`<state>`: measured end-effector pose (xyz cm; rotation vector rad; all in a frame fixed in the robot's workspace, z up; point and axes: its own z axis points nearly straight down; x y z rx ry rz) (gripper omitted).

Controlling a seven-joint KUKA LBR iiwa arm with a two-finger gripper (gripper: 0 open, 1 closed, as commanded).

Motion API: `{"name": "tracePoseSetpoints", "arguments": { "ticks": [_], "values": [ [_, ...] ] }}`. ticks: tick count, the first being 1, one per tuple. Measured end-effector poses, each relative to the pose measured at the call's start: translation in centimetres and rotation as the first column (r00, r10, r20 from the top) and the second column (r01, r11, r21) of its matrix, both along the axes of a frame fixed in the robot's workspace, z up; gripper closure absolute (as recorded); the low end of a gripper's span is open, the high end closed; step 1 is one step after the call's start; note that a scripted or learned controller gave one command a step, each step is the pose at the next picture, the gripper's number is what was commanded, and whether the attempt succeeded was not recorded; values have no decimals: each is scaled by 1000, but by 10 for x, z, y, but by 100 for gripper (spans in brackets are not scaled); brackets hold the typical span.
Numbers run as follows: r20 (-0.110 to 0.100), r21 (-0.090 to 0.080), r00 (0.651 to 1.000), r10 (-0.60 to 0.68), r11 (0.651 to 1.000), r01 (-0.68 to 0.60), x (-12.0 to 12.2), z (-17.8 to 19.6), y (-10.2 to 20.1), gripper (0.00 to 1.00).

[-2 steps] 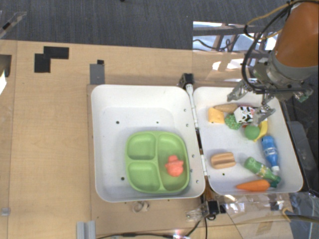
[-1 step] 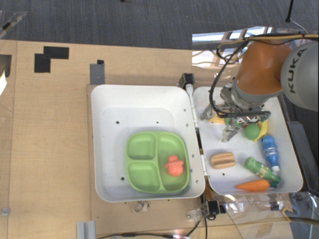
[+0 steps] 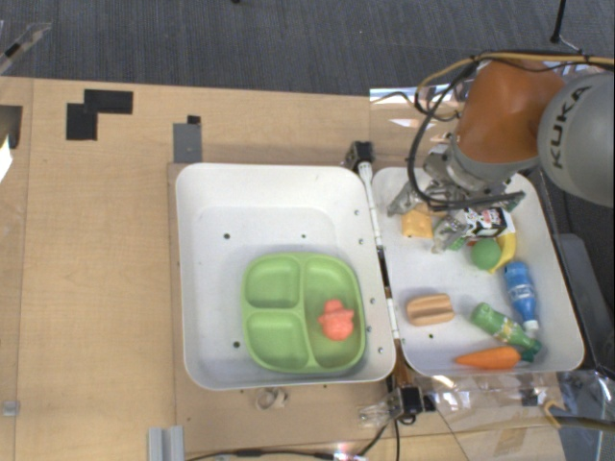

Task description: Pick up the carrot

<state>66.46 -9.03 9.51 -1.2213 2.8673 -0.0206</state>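
Gripper (image 3: 459,221) sits low in the right-hand shallow white bin (image 3: 567,339), near its far edge. Fingers are hidden among wrist hardware and clutter; cannot tell whether they are apart or together, and nothing is seen between them. Just beside the gripper, toward the bin's left wall: a small yellow lumpy toy piece (image 3: 418,224). On the other side, a small white packet with black and red print (image 3: 488,221), touching or just under the wrist parts. Directly nearer than that, a green round toy fruit (image 3: 486,254) with a yellow curved piece (image 3: 507,250) against its right side.

Above the gripper, the orange band of the arm (image 3: 504,109); grey link beyond it runs off to the right, black cables looping round the wrist.

Along the bin's right wall: a blue plastic bottle with white cap (image 3: 519,291), lying down. Nearer, a green bottle (image 3: 502,323), lying tilted. Mid-bin toward the left wall: a tan hot-dog bun toy (image 3: 429,308).

The orange carrot with green top (image 3: 490,357) lies flat along the near edge of the right bin, near its near-right corner, well apart from the gripper.

Left white bin (image 3: 207,257): a green divided plate (image 3: 274,339) near the near edge, with a red-orange small toy (image 3: 335,321) in its right compartment.
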Motion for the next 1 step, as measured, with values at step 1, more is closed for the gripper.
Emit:
{"name": "tracePoseSetpoints", "arguments": {
  "ticks": [1],
  "values": [
    [16, 2, 1000, -2, 1000, 2, 5, 16, 1, 100]
  ]
}}
